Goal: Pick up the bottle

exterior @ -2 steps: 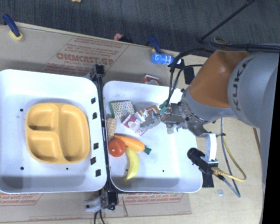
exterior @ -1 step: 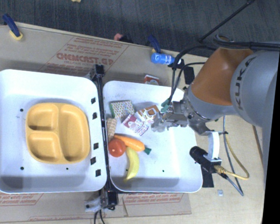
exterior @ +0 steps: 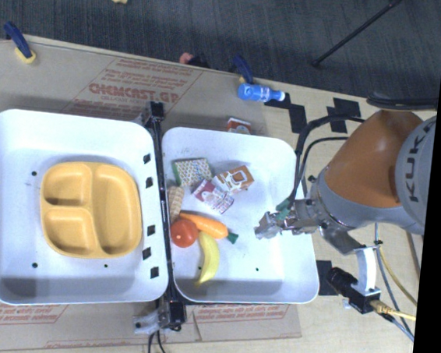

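— How are the jaws?

— I cannot tell. The gripper (exterior: 266, 227) hangs over the right bin (exterior: 285, 159), near its right wall, and I see nothing in it.

— And the bottle (exterior: 257, 93)?

— It lies outside, on the bench behind this bin. Blue and white, probably smooth plastic. I judge we are at the approach; next I must reach past the rim.

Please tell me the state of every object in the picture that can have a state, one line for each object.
Blue bottle: lying on its side on the bench, outside both bins.
Yellow tray: flat in the left bin, compartments empty.
Banana: lying in the right bin.
Carrot: lying beside the tomato.
Gripper: over the right bin, holding nothing visible.
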You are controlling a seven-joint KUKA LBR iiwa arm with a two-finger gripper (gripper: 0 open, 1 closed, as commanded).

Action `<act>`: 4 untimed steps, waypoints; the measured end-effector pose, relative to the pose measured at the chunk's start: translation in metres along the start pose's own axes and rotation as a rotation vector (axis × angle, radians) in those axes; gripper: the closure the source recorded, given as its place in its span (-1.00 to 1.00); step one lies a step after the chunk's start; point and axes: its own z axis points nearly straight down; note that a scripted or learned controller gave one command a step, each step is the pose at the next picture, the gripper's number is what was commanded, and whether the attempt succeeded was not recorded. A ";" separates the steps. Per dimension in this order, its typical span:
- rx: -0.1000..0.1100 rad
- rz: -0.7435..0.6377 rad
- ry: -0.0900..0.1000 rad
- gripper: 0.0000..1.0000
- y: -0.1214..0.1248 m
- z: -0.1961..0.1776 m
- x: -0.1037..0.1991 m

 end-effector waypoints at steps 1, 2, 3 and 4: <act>0.000 -0.283 0.000 1.00 0.008 0.011 0.038; 0.001 -0.613 0.000 1.00 0.012 0.005 0.082; 0.002 -0.780 0.001 1.00 0.013 0.002 0.104; 0.001 -0.671 -0.001 1.00 0.021 0.037 0.168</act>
